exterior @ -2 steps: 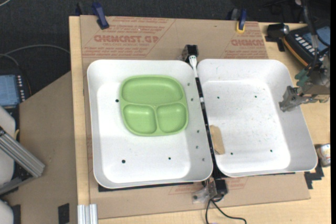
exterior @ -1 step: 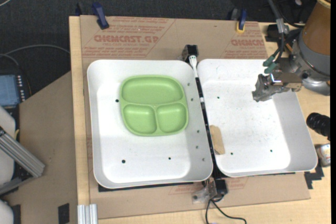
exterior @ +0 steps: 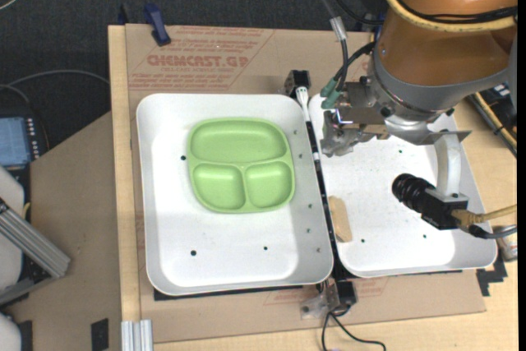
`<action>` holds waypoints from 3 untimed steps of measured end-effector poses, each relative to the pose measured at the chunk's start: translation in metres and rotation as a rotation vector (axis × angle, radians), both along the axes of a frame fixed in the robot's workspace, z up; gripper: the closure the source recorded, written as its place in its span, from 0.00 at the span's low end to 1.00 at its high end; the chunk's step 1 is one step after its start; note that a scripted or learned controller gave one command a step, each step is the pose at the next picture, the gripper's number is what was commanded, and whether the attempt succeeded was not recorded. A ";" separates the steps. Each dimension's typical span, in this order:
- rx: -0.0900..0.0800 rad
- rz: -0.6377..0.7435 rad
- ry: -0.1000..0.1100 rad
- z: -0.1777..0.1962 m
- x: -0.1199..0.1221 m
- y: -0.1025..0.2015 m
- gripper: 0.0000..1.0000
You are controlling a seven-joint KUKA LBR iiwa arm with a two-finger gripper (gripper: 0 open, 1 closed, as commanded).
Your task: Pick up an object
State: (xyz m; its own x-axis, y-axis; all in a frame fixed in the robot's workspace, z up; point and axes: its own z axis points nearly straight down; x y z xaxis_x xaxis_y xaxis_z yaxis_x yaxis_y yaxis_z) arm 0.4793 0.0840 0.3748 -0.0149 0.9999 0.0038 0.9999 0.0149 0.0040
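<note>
A light green divided plate (exterior: 241,163) lies flat in the middle of the left white bin (exterior: 161,251). A small tan wooden block (exterior: 339,219) rests against the left wall of the right white bin (exterior: 403,259), near its front. My gripper (exterior: 334,140) hangs under the grey and orange wrist over the back left corner of the right bin, close to the wall between the bins. It is behind the tan block and right of the plate, and nothing shows in its grasp.
Both bins sit on a brown cardboard sheet (exterior: 197,57) with red print. A blue clip (exterior: 156,22) sits at the sheet's back left. Cables run behind the bins and at the front edge.
</note>
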 end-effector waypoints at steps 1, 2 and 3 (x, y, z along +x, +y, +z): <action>-0.001 -0.009 -0.001 0.034 0.000 0.043 1.00; -0.002 -0.011 0.000 0.041 0.000 0.071 1.00; -0.003 -0.013 -0.002 0.052 0.001 0.070 1.00</action>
